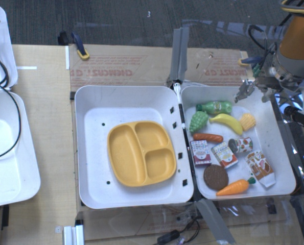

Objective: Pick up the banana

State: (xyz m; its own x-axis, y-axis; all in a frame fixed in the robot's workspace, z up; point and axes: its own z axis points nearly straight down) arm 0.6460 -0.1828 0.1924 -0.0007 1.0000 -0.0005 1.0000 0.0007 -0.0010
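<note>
**Banana lying among a dozen toy foods in the right bin**

Two shallow white bins are sitting side by side. The left bin is holding one yellow plastic three-compartment plate. The right bin is holding one curved, smooth yellow banana, lying toward twelve o'clock of the bin's centre, just beside one bumpy green broccoli, one green bottle and one corn cob. One orange carrot and one round brown cookie are lying toward six o'clock. The cartons' labels are proving unreadable. The gripper is hanging over the bin's twelve-to-one o'clock rim; how far open, I cannot tell.
</note>
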